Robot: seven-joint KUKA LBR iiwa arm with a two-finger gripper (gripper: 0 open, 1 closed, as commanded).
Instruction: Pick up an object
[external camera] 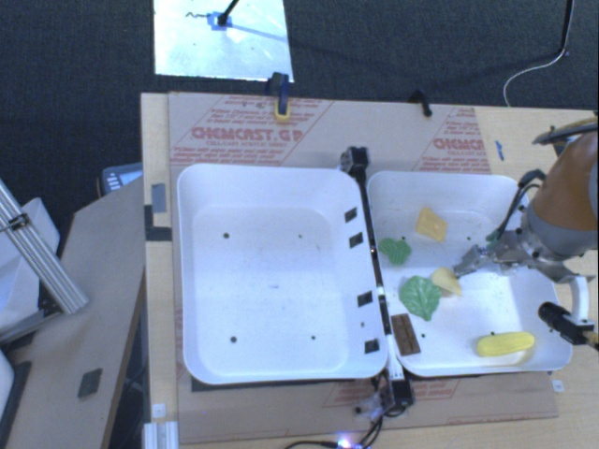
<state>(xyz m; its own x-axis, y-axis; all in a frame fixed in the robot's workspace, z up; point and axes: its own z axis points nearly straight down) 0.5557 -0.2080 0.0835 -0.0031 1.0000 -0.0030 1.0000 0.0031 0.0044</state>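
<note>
The right bin (pixel 468 187) holds several small objects. A yellow wedge (pixel 430 224) lies near its back, with a small green leaf (pixel 395 250) to its left. A larger green leaf (pixel 420 296) sits mid-bin, touching a small yellow piece (pixel 446 282). A yellow banana-like object (pixel 505 345) lies at the front right. My gripper (pixel 468 264) reaches in from the right, low over the bin, its tip just right of and above the small yellow piece. Nothing visibly hangs from it.
The left bin (pixel 271 279) sits beside the right one, with black clips (pixel 360 241) along the shared rim and a brown block (pixel 404 335) near its front. The arm's orange band (pixel 571 199) hangs over the right bin's edge. A shiny plate (pixel 223 26) lies beyond the bench.
</note>
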